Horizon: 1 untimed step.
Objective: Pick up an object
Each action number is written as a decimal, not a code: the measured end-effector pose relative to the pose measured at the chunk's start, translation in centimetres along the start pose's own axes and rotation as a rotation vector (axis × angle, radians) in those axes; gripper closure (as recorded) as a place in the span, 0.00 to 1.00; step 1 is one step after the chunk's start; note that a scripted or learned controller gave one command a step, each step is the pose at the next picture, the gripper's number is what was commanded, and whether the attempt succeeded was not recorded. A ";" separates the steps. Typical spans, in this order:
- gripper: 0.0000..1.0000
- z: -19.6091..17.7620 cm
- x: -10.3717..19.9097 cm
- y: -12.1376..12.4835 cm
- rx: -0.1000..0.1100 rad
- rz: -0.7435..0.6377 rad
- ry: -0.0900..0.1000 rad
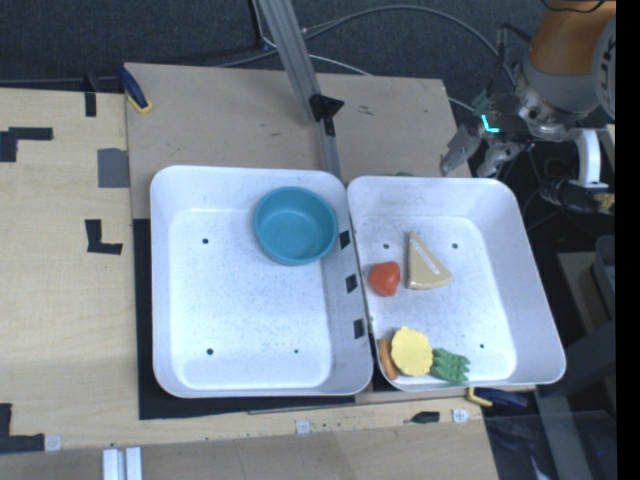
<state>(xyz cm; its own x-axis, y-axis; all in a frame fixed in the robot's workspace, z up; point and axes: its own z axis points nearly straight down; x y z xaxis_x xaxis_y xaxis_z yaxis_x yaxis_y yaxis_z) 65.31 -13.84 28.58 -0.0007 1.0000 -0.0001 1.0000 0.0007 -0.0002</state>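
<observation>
The right bin [500,228] holds a tan wedge-shaped piece [426,264], a small red tomato-like object [384,279] left of it, and a yellow and green toy vegetable [420,356] at the front edge. A blue bowl [294,225] sits in the left bin [200,298] near its back right corner. My gripper [478,154] hovers just beyond the right bin's back rim, above the bench. Its fingers look spread apart with nothing between them.
A grey metal pole [298,58] slants down to the gap between the bins at the back. Cables run over the dark floor behind the bench. A wooden board [60,218] with black tape marks lies on the left.
</observation>
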 end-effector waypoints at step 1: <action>0.00 0.0 0.0 0.0 0.000 0.000 0.000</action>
<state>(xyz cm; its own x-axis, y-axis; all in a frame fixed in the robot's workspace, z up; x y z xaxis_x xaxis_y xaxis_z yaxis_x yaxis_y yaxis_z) 65.31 -13.84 28.58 -0.0007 1.0000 -0.0001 1.0000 0.0007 -0.0003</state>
